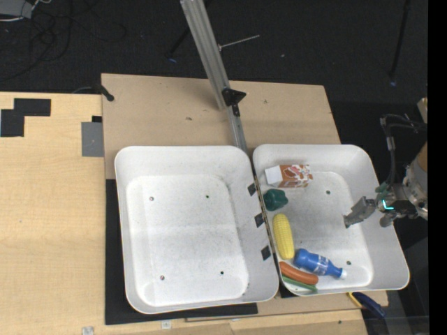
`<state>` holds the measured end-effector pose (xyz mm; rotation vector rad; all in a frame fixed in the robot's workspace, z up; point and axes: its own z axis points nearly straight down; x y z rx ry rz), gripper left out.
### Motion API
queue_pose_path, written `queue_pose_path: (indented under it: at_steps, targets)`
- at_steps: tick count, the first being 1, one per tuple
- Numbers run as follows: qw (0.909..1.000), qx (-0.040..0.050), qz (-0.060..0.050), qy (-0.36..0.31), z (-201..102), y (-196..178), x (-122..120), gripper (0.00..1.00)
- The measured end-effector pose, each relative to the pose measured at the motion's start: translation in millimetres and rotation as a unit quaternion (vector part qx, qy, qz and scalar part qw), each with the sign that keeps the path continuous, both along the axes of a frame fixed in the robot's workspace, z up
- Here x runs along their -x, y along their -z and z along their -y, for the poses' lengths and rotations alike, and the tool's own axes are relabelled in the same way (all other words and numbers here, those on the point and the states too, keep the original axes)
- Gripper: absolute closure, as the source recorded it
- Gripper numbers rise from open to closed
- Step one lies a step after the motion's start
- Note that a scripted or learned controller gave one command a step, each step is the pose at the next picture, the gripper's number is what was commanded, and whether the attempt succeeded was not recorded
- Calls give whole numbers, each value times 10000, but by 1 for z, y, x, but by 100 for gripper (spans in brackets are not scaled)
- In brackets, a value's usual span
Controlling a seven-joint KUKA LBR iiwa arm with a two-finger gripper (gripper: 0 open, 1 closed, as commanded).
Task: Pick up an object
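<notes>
Reaches in from the right edge, wrist low. End effector (369, 213) angled down and to the left, dark fingers parted, nothing between them. Small teal light lit at wrist.

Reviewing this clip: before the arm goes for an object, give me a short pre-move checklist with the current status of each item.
1. Objects available in the right bin: ok; carton, green piece, corn, blue bottle and hot dog lie along its left side.
2. Gripper over the right bin: ok, near its right wall.
3. Gripper free of any object: ok, nothing between its jaws.
4. Jaws open enough: cannot tell.
5. Target isolated: not ok; corn, bottle and hot dog crowd together.
</notes>
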<state>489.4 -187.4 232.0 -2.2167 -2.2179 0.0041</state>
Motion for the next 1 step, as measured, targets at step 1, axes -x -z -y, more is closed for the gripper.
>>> queue_pose_path:
  at_steps: [1]
  targets:
    - [10000, 5, 16, 14, 1, -1, -1, 0]
